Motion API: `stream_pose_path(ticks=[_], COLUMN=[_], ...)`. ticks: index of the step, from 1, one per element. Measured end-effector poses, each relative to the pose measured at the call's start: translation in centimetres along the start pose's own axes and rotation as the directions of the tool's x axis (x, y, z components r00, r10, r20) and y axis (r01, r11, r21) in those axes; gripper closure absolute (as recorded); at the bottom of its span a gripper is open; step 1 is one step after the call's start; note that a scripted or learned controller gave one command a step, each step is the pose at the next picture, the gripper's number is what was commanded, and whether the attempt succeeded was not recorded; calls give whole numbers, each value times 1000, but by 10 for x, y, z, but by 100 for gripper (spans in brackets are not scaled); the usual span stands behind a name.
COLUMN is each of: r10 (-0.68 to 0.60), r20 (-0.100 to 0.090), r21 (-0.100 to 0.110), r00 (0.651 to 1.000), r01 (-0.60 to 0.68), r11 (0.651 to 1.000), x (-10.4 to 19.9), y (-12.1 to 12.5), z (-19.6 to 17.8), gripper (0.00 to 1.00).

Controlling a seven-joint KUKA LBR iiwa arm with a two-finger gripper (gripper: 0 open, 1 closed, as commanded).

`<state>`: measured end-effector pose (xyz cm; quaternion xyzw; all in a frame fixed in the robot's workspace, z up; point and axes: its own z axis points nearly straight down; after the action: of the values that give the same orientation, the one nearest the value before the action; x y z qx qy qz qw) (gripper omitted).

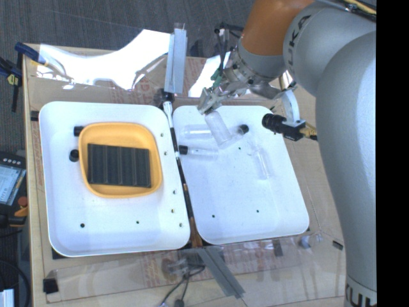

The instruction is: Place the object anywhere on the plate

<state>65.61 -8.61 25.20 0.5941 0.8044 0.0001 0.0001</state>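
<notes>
A yellow plate (119, 138) with rounded corners lies in the left bin (57, 222). A dark grey ridged rectangular object (120, 165) rests flat on the middle of the plate. My gripper (220, 130) hangs over the far part of the right bin (255, 222), well to the right of the plate and apart from the object. Its translucent tip points down toward the bin floor. The grey arm with its orange band (271, 15) comes in from the upper right.
The raised wall between the two bins (180, 184) runs between the gripper and the plate. A black cable fitting (284, 125) sticks out beside the wrist. A metal rail (176, 56) stands behind the bins.
</notes>
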Motion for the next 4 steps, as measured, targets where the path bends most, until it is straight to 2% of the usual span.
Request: stream_pose_path(ticks=[1, 2, 3, 4], r10=[0, 27, 24, -261], r20=[0, -1, -1, 1], r21=[0, 4, 5, 0], r00=[1000, 1000, 1000, 965], r01=[0, -27, -24, 261], r11=[1000, 1000, 1000, 965], x=[0, 58, 58, 65], y=[0, -5, -4, 21], z=[0, 61, 51, 60], gripper=[0, 0, 100, 100])
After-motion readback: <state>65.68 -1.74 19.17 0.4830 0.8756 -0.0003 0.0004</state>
